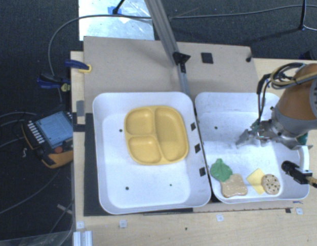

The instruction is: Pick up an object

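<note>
**benchwatcher:** So we're looking down at the two shallow white bins. The left white bin (112, 188) has a yellow plastic divided plate (155, 135) with three compartments sitting in its upper middle, rotated a bit so its long side runs roughly left-right with a slight tilt. The right white bin (220, 111) has all the small stuff, bunched along its near edge: a green leafy plastic toy (220, 169), a tan toast-shaped piece (234, 187) touching it just below and right, then a yellow wedge of toy cheese (256, 177), and a round speckled cookie (271, 184) right beside the cheese.

**gripfan22:** Which way do they point?

**benchwatcher:** We'd say the toast piece lies flat with its long axis about left-right. The cheese wedge sits diagonal, one corner toward the bin's near edge. The cookie is round, so no real axis. The leafy one is too blobby for us to call.

**gripfan22:** And the gripper?

**benchwatcher:** The grey arm with its orange band (302, 94) comes in from the right, and the metal two-finger gripper (244, 139) sits low over the bare middle of the right bin, pointing left, above the food pieces and apart from them. We see nothing between its fingers. Whether the jaws are apart or together, we honestly can't tell from this angle.
</note>
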`<act>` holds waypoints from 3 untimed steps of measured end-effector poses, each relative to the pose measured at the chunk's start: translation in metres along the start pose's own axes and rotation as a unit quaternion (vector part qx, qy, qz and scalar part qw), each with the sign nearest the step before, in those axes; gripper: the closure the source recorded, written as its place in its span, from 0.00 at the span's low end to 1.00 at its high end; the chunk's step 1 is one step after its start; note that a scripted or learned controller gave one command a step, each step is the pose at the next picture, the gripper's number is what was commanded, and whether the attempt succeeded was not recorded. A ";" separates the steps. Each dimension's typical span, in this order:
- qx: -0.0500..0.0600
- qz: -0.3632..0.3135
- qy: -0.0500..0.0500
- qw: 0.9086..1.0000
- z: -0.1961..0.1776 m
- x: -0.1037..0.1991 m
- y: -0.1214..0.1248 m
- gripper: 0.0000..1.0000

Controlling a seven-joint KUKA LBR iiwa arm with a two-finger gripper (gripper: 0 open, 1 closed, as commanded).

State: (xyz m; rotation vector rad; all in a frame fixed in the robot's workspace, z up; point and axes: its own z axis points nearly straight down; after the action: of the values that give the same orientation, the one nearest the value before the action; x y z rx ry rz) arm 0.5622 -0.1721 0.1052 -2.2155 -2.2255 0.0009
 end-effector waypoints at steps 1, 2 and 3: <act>-0.003 0.001 -0.001 1.000 0.019 0.000 0.002 0.00; -0.007 0.001 -0.003 1.000 0.005 -0.001 0.004 1.00; -0.003 0.000 -0.001 1.000 -0.038 -0.002 0.003 1.00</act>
State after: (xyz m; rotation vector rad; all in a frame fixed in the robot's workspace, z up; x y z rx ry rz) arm 0.5657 -0.1745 0.1432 -2.2200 -2.2285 -0.0034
